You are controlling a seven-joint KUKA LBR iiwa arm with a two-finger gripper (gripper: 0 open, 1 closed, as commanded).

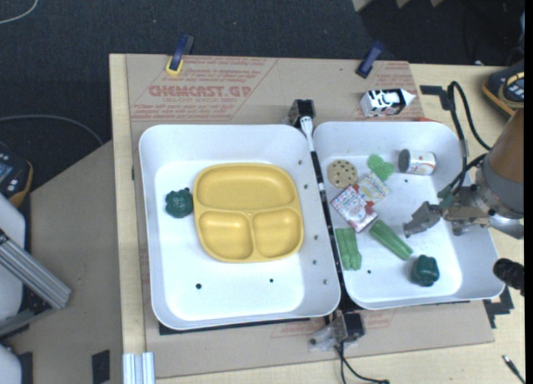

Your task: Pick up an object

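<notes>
so the table (250, 87) carries two white bins side by side, and the work is all in the right bin (441, 286); the left bin (241, 299) holds a yellow divided tray (248, 210) and a dark green toy (178, 202) just left of it, well apart from the arm. the arm (510, 170) comes in from the right edge, and the hand (423, 218) sits low over the right bin's bare middle, pointing left. whether it is spread or pressed together cannot be told from here, and nothing shows in its grip.

any of the loose things would serve as the pick. nearest are the green stick (391, 239), lying slantwise just left of the hand, and the green pepper (425, 270) in the near right part of the bin. farther left lie another green piece (347, 249) by the bin's left wall, a red and white packet (355, 205), a cookie (339, 173), and at the far side a pale green piece (381, 166) and a small can (419, 162) on its side.

the green stick looks the best bet: it is close and stands apart from the clutter. turn the hand so it closes across the stick's narrow width, centre over its middle, go right down to the bin floor, then close and lift straight up. the packet pile would likely slip or drag neighbours.
</notes>
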